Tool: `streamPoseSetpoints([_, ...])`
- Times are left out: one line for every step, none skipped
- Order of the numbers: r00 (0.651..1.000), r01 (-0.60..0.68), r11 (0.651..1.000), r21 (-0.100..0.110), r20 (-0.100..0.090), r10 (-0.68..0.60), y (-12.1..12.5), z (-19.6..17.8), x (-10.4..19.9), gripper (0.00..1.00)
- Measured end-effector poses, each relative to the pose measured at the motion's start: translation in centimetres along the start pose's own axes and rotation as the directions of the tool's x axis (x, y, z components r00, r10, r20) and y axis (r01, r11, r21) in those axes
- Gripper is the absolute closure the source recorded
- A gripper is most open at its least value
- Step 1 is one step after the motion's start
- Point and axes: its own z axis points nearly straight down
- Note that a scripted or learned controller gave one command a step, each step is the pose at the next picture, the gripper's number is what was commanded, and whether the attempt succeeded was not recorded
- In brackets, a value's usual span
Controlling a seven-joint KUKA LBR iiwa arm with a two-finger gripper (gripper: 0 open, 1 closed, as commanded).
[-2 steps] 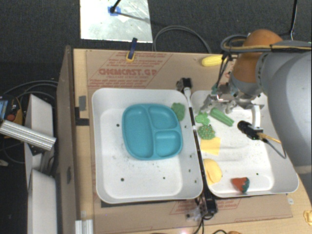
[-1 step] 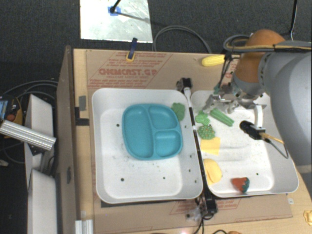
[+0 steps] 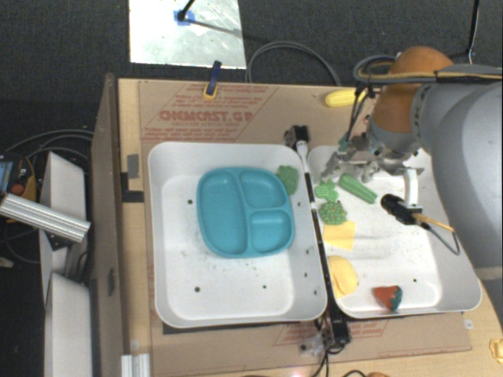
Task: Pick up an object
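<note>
**Bench inventory – one moment**

1. Arm – grey, orange band above the wrist, enters from view rt. and reaches over the far end of the rt. bin.
2. Gripper – low over the far-left part of the rt. bin, just above the green pieces. Parted or closed: can't tell, since the metalwork blurs together from this angle.
3. Left bin – white, shallow. Holds:
   - blue divided plate, 3 compartments, lying flat near the centre.
   - leafy green item, touching the plate's far-rt. corner, next to the wall shared with the rt. bin.
4. Right bin – white, shallow. All items sit in its left half, far end to near end:
   - long green piece, lying at a slant right by the gripper. Closest candidate for pickup.
   - small green piece, just left of it.
   - bumpy green item, poss. broccoli.
   - flat yellow square, touching the bumpy item's near side.
   - rounded yellow item, near the shared wall.
   - red item with a teal tip, at the near edge.
5. Cardboard sheet – lies under both bins and has red print. A yellow oblong lies on it, beyond the rt. bin.
</note>
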Motion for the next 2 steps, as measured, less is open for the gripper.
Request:
streamPoseSetpoints([1.0,0.003,1.0,-0.004,0.002,-0.002,0.1,-1.2,-0.1,1.0])
streamPoseSetpoints([1.0,0.005,1.0,-0.004,-0.004,-0.005,-5.0,-11.0,8.4,1.0])
